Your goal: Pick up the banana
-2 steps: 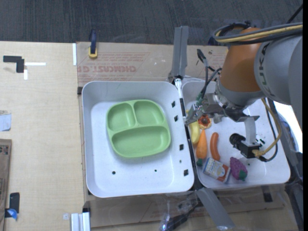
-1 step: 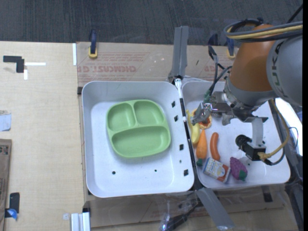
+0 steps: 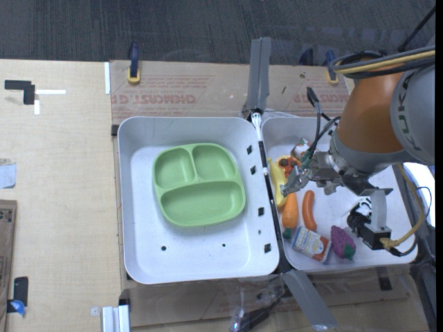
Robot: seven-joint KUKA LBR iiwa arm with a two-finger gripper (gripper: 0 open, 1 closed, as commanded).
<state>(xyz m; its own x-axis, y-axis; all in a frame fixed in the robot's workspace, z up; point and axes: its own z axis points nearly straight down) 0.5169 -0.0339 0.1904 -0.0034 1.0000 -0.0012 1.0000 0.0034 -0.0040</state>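
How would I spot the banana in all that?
Look in the right-hand bin. Along its left wall, beside the gripper, lies the banana: the only yellow piece, above the orange carrot and left of the red sausage.

Dark grey carpet floor (image 3: pixel 173 16) beyond the counter's far edge, pale wood counter (image 3: pixel 55 185), brown cardboard sheet (image 3: pixel 187 88) near that edge, yellow clamp (image 3: pixel 133 75) at the cardboard's far edge, even light

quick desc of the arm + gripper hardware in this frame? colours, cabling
The arm is grey with a broad, rounded orange band above the wrist. Black and yellow cables loop over the top of it, and thin dark wires run down to the gripper, a small dark metal assembly. A black connector block hangs off a cable below.
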